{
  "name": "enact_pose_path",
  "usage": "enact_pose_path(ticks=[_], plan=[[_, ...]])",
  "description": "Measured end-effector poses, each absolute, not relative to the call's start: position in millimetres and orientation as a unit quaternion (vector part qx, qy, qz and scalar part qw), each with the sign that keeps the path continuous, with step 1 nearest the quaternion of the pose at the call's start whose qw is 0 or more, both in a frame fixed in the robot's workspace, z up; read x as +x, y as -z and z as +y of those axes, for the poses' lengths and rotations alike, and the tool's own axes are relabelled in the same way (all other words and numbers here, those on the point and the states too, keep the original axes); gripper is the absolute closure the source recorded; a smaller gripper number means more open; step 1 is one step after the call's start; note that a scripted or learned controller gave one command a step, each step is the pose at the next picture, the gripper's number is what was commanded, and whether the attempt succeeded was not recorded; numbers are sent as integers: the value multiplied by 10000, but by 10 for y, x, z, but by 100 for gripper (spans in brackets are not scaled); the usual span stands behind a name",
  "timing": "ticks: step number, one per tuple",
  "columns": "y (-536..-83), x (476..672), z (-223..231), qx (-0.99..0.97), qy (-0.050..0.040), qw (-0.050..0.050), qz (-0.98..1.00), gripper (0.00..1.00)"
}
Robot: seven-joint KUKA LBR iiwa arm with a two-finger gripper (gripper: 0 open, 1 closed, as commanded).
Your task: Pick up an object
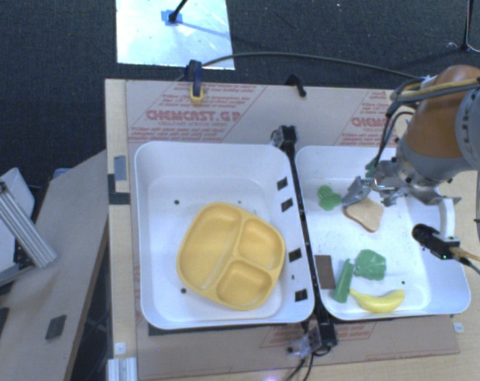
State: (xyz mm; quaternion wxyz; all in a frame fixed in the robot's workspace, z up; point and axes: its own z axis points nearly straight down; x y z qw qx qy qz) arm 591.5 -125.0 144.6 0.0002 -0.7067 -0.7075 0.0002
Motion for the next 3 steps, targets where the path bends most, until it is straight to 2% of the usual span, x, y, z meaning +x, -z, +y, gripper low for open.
enact_pose_path(ticks=[1,2,3], plan=[[-869,5997,-1278,-7064,3,-9,-7078,0],[-1020,6015,-1288,-7066,18,-37,-7076,100],[-1638,6093,-1305,-7057,17,-26,-7085,100]])
